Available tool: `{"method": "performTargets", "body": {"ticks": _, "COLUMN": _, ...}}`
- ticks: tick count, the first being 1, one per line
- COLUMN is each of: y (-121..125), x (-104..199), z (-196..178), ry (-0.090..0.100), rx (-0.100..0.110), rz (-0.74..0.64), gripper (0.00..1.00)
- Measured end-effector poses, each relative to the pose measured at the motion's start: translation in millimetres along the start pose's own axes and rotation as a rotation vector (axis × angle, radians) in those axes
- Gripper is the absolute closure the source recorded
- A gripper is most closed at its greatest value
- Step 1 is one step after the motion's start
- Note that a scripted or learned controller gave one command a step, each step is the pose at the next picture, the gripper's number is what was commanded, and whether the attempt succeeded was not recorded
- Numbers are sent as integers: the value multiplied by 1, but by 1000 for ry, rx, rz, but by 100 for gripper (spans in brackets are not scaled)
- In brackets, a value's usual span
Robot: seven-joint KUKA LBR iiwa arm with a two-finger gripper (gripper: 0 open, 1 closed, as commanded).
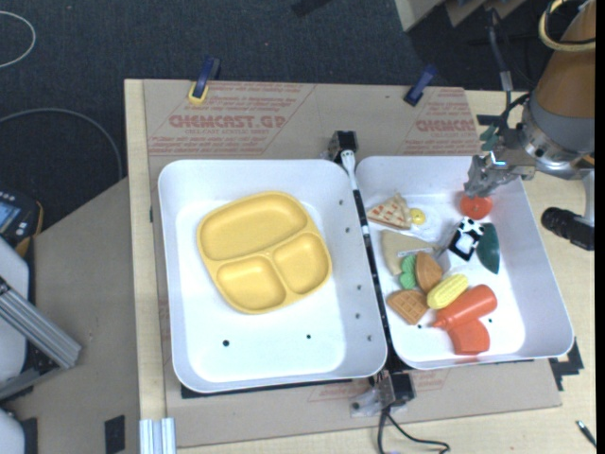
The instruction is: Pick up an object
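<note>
1. The gripper (484,180) is hanging over the far corner of the right bin (545,253), directly above a small red toy (476,205) that looks like a tomato. The toy is sitting just under the fingertips, and I cannot tell whether the jaws are apart or closed, or whether they are touching it at all.
2. The red toy is lying close to the bin's far wall, so I am judging that a finger could be catching the wall or the bin floor on the way down and stalling the grasp.
3. The toy is round and smooth, so it may be squirting sideways out of the fingers, rolling toward the black-and-white block (465,238) and the dark green piece (488,249) just beside it.
4. The rest of the toys are crowding the middle of the right bin: a pizza slice (389,214), a waffle (407,305), a corn cob (447,290) and an orange bottle (466,316) are touching or overlapping, so a missed pick could be shoving one into the pile.
5. The left bin (184,282) is holding a yellow divided plate (264,251), well apart from the arm.
6. Both bins are resting on a board covered in brown paper (236,121), held by blue clamps (201,80) at the far edge, with dark carpet (85,26) and loose cables around the bench.
</note>
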State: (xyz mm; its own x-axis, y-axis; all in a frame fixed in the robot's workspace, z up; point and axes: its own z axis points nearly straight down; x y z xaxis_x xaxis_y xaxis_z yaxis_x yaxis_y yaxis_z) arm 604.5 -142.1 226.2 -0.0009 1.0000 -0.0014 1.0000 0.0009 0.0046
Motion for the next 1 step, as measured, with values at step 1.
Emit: {"method": "performTargets", "body": {"ticks": 1, "y": -44, "x": 28, "z": -9, "ry": 3, "rx": 8, "rz": -1, "gripper": 100}}
